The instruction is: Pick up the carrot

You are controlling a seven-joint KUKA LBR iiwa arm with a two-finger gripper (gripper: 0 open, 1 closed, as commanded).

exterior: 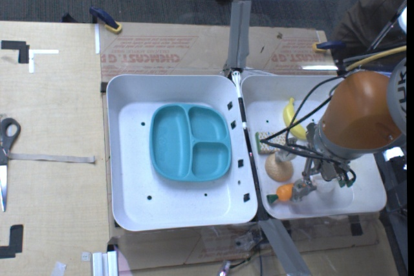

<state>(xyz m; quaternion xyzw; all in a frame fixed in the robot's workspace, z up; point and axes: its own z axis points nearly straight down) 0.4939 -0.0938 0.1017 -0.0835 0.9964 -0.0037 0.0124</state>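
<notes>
Although the claw point(305, 189) hangs low in the lower right of the frame, we cannot tell from here how it is set, since wrist and cables crowd it. We judge the step to be the closing approach on the carrot point(283, 193), which lies just left of the claw, seemingly touching its tip, near the front wall of the right bin point(362, 203). Next we need the claw centred over the orange body before any lift. Above sit a brown onion-like thing point(279, 168) and a banana point(292, 119); the teal tray point(191, 142) lies in the left bin point(126, 158).
</notes>
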